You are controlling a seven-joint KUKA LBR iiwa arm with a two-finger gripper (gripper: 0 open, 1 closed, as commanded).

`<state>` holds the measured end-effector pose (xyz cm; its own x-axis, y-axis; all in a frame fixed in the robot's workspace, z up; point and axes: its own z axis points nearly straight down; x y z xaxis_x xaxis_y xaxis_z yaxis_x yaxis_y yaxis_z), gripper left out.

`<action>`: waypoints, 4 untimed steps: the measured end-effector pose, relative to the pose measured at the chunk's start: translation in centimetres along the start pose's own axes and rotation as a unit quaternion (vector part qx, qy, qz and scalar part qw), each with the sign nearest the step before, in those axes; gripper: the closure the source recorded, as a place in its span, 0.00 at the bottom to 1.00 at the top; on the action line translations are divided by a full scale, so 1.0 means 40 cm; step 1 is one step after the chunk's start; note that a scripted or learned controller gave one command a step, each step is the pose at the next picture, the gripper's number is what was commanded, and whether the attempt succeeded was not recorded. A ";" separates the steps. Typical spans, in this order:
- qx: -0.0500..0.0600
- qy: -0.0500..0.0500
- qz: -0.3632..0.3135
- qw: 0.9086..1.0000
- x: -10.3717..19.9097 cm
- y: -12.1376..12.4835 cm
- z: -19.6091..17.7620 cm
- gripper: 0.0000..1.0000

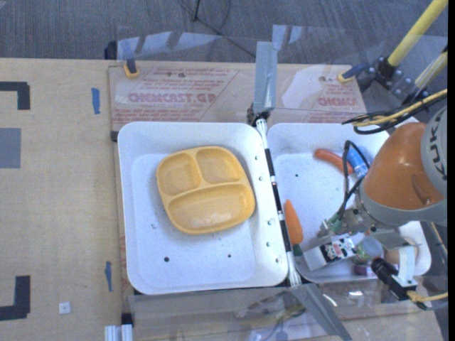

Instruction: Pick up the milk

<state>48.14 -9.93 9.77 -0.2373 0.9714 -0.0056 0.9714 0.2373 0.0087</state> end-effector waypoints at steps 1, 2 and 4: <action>0.000 -0.001 0.000 1.000 -0.002 -0.001 0.000 0.00; 0.004 0.002 0.081 0.997 0.006 0.135 -0.216 0.00; 0.001 0.003 -0.026 1.000 -0.041 -0.011 0.004 1.00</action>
<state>48.10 -11.61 9.63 -0.2878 0.9577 0.0009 0.9577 0.2878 0.0061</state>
